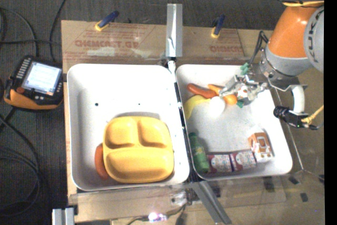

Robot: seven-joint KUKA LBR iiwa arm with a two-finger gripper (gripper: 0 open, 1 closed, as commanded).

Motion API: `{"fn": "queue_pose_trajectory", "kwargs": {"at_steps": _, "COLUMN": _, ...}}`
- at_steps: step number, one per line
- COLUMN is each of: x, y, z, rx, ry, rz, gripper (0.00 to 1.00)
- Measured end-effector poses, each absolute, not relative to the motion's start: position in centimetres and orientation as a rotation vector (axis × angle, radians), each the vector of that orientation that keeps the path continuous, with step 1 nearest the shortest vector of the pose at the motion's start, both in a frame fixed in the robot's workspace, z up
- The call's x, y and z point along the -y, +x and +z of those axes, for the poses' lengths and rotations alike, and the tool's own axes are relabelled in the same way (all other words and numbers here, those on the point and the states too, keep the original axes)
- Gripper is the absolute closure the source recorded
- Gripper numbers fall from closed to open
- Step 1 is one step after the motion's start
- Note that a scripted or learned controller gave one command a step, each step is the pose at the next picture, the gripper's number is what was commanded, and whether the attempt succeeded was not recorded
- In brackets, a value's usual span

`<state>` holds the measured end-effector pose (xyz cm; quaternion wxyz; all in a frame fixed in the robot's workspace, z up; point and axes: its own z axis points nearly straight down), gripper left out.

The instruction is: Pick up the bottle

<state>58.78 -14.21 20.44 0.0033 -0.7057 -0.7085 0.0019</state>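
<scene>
Green bottle (198,151) front-left in right bin (281,166), tool (241,91) well apart, perhaps closed

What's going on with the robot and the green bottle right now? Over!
Gripper over right bin's far end, above carrots. Green bottle lying at left wall, untouched. Red-and-white cartons beside bottle. Over.

One fixed camera overhead — slanting down on both bins (73,113).

We see 2 white bins (79,113) of smooth, shiny plastic. The yellow tray (138,149) looks like smooth plastic too. The green bottle (198,151) looks glossy. Under them lies brown, dull cardboard (121,42).
</scene>
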Motion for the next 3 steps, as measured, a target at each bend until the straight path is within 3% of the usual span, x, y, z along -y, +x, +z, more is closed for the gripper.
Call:
{"fn": "queue_pose_trajectory", "kwargs": {"at_steps": 1, "x": 16.8, "y": 56.2, "z": 28.7, "rx": 2.496, "ry": -1.905, "rz": 0.007, "gripper": 0.0}}
{"fn": "queue_pose_trajectory", "kwargs": {"at_steps": 2, "x": 8.7, "y": 56.4, "z": 18.2, "rx": 2.447, "ry": -1.96, "rz": 0.006, "gripper": 0.0}}
{"fn": "queue_pose_trajectory", "kwargs": {"at_steps": 3, "x": 10.1, "y": 51.2, "z": 9.6, "rx": 2.579, "ry": -1.802, "rz": 0.002, "gripper": 0.0}}
